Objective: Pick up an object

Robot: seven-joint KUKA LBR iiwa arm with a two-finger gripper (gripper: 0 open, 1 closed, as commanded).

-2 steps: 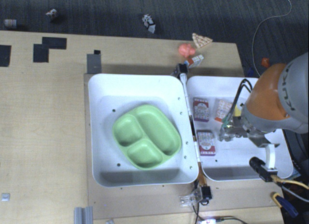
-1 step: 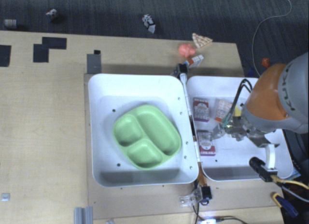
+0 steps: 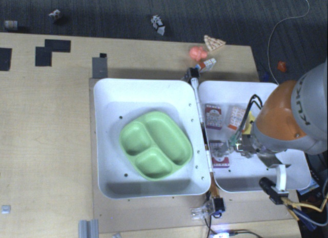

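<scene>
The right bin point(image 3: 266, 87) holds a red-and-white packet point(image 3: 213, 116), a paler packet point(image 3: 236, 116) beside it and a small yellow item point(image 3: 249, 125). My gripper point(image 3: 225, 149) is low over the near left part of this bin, right above a small greyish object point(image 3: 219, 150) with a red piece point(image 3: 221, 162) just in front of it. Whether anything is gripped cannot be made out. The arm's orange band point(image 3: 279, 115) covers the middle of the bin. A green divided plate point(image 3: 155, 143) lies in the left bin point(image 3: 107, 108).
Behind the bins, a pink lump point(image 3: 198, 53), a pizza-slice toy point(image 3: 214, 42) and a small tube point(image 3: 206, 65) lie on the wooden bench point(image 3: 46, 144). Cables and a connector point(image 3: 215, 207) sit at the bins' near edge. The dividing rim point(image 3: 201, 124) runs close to my gripper's left.
</scene>
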